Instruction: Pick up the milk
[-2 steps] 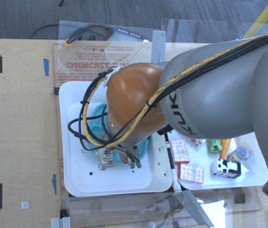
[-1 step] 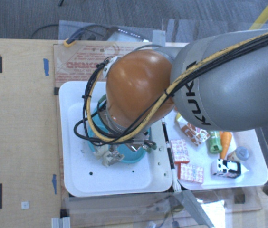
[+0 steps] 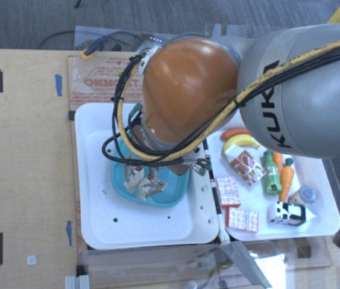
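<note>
The grey arm [image 3: 290, 89] hangs over the left bin [image 3: 91, 221], its gripper [image 3: 146, 182] down on a blue plate [image 3: 173, 194]; finger state cannot be told. The milk [image 3: 287, 213], a cow-patterned carton, lies in the right bin [image 3: 330, 221], well apart, beside a carrot [image 3: 286, 181], green bottle [image 3: 271, 172], banana [image 3: 242, 141] and small boxes [image 3: 242, 220].

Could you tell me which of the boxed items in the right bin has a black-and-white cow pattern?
The milk, at the bin's front right corner; the others are red-and-white.
</note>
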